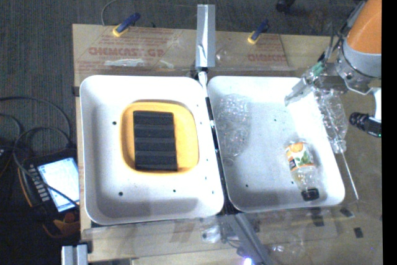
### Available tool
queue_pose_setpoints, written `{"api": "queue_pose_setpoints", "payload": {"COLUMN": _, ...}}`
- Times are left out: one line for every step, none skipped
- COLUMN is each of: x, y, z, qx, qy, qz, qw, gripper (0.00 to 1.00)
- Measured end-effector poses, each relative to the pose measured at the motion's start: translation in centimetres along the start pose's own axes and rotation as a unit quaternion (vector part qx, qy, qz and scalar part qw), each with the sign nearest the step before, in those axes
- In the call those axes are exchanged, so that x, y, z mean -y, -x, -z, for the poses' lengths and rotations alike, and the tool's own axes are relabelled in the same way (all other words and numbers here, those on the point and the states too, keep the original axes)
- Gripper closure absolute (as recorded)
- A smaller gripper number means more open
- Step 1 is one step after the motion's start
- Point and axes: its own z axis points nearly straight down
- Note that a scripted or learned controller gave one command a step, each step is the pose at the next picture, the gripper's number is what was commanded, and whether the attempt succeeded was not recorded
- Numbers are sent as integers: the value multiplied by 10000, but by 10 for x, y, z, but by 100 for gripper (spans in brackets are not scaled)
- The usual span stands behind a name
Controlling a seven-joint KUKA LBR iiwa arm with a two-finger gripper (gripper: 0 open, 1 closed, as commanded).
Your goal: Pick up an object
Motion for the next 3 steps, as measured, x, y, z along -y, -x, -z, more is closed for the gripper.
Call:
{"api": "queue_pose_setpoints", "payload": {"x": 46, "y": 17, "z": -57, "qx": 8, "qy": 1, "qz": 784, "qw": 9969, "gripper": 0}}
{"api": "queue_pose_setpoints", "payload": {"x": 39, "y": 17, "z": -91, "qx": -1, "qy": 1, "qz": 449, "qw": 9990, "gripper": 0}}
{"api": "queue_pose_setpoints", "payload": {"x": 66, "y": 14, "z": -120, "qx": 43, "qy": 206, "qz": 1024, "qw": 9945, "gripper": 0}}
